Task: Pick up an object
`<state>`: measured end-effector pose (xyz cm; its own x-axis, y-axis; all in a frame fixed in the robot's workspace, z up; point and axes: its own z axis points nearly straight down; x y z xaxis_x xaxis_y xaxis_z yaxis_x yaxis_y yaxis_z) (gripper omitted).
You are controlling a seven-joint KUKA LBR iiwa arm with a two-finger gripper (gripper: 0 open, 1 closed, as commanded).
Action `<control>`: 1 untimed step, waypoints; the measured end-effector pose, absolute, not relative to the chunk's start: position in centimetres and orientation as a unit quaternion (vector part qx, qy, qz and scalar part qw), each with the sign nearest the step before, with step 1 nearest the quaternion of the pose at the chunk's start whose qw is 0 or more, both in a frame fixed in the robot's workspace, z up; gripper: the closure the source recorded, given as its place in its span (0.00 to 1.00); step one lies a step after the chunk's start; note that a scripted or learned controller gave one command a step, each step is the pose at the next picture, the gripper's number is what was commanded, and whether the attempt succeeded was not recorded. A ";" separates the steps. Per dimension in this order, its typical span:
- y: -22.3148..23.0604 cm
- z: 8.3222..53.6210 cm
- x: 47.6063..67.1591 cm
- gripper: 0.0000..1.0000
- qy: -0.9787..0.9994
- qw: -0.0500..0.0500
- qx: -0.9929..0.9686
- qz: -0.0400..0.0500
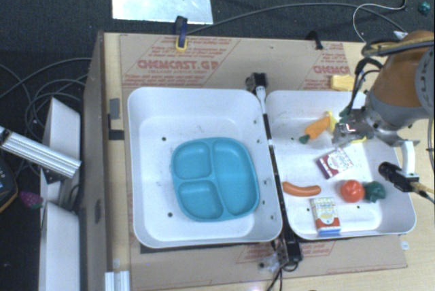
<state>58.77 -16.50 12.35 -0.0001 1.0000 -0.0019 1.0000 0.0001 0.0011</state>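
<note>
The right bin [299, 228] holds a toy carrot [317, 128], a red and white packet [335, 163], a sausage [301, 189], a small box [325, 213], a red tomato [351, 190] and a green piece [375, 190]. A yellow item [331, 120] lies by the carrot's right end. My gripper [347, 131] hangs low in the right bin, just right of the carrot and above the packet. Its fingers are too small and cluttered to read. I see nothing clearly held.
The left bin [149, 113] holds a blue divided plate [215, 178]. A yellow block [342, 82] lies on the cardboard behind the right bin. The arm [401, 89] covers the right bin's far right corner. A black clamp [259, 83] sits between the bins.
</note>
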 end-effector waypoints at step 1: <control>-16.4 12.3 58.8 0.00 0.708 0.001 0.707 0.000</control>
<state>58.82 -16.38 12.34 -0.0012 1.0000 -0.0006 1.0000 0.0012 0.0018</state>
